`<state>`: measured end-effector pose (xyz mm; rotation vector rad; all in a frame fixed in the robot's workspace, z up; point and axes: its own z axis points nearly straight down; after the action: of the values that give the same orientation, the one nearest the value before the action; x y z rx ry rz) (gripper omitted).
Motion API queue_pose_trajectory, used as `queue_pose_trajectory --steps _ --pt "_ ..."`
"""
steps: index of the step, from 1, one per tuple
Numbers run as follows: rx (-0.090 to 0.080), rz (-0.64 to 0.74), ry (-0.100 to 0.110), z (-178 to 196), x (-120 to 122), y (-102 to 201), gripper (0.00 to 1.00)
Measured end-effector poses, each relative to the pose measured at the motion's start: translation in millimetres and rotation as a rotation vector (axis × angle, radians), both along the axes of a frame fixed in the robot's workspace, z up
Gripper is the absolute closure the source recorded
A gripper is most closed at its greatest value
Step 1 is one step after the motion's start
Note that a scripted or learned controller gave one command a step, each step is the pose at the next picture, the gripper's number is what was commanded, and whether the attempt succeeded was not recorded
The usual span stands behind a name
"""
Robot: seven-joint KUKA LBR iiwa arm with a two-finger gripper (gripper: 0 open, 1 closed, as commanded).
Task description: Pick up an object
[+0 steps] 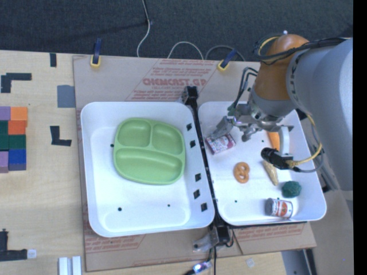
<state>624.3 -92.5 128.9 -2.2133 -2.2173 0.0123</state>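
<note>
Hovering my end effector (234, 124) in the right bin (309, 211), I see its fingers spread above the small pink packet (220, 144), which lies just below-left, long axis slanting toward the divider.

A pale wooden tabletop (51, 211) carries a brown cardboard sheet (172, 79) with red print, held at its far corners by two clamps (96, 58). Beyond lies dark carpet (69, 10), crossed by a thin white cable (146, 22). Light is even.
</note>
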Motion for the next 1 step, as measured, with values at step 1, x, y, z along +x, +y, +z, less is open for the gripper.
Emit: queue_pose_trajectory --steps 1 --pt "-0.001 0.000 -0.005 -49.1 -1.2 0.6 0.00"
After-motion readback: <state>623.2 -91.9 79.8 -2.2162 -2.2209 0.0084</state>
